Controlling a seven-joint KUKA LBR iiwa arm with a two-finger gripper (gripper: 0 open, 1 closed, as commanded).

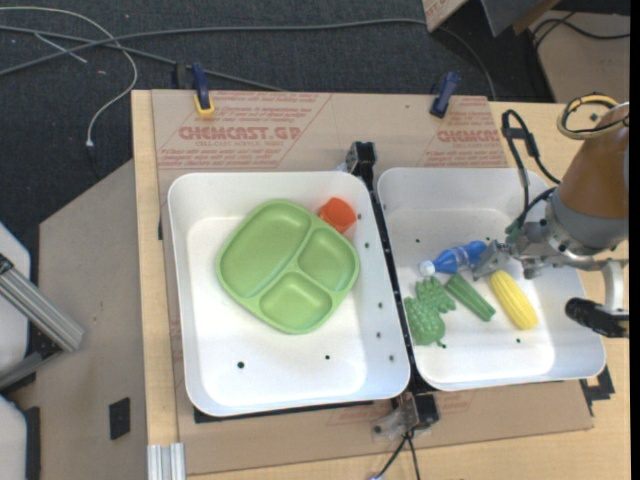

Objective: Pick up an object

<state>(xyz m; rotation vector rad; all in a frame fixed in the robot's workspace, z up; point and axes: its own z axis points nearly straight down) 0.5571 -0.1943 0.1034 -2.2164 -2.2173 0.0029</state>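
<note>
A cardboard-topped desk (300,128) on dark carpet carries two shallow white bins. The left bin (200,348) holds a light green three-compartment plate (288,265) with a small orange object (338,212) touching its upper right rim. The right bin (480,363) holds a blue-and-white bottle (455,259), a yellow corn cob (514,299), a dark green stick (470,297) and a knobbly green toy (428,312). The end effector (512,253) sits just beside the bottle; whether it is open cannot be told.
</note>
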